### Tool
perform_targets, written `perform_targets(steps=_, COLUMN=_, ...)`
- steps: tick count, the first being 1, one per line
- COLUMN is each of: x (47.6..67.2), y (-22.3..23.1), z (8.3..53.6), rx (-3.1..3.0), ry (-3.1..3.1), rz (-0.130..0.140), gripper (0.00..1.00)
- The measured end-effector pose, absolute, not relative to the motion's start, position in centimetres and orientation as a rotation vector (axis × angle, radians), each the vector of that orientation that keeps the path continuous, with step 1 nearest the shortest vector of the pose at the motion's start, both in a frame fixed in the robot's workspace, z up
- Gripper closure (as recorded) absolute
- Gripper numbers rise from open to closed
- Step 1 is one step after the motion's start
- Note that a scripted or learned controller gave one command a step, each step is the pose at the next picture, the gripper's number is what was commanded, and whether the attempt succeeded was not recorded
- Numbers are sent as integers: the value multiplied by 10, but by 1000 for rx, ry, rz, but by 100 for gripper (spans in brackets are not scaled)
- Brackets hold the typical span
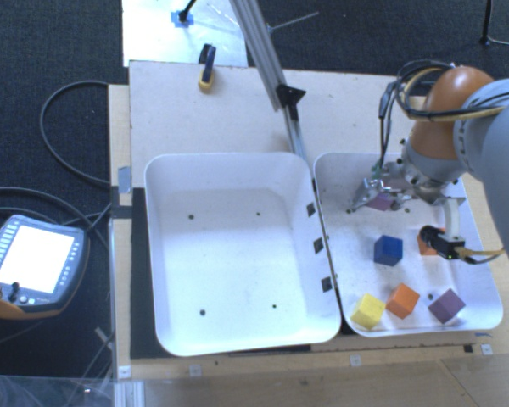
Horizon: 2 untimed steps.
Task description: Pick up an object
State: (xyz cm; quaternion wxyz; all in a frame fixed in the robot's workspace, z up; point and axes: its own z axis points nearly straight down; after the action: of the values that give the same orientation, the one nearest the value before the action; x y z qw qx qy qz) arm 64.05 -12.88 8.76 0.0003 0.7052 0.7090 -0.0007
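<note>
My gripper hangs low over the back of the right bin, with the grey arm and its orange band coming in from the right. The fingers are spread open, one fingertip reaching left. A small purple block lies between them; I cannot tell whether they touch it. In front of it lie a blue cube, a yellow cube, an orange cube and a darker purple cube. Another orange block is partly hidden by a black cable fitting.
The left bin stands beside the right one, sharing a raised middle wall. A slanted metal pole crosses the back of the bench. A yellow and black clamp sits at the back left. A teach pendant lies off the bench to the left.
</note>
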Motion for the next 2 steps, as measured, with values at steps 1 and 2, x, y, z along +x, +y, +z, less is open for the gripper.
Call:
perform_targets(steps=1, x=635, y=-144, z=162, rx=2214, ry=2218, rz=6, gripper=0)
perform_targets(steps=2, x=645, y=-134, z=87, rx=2217, ry=2229, rz=-3, gripper=0)
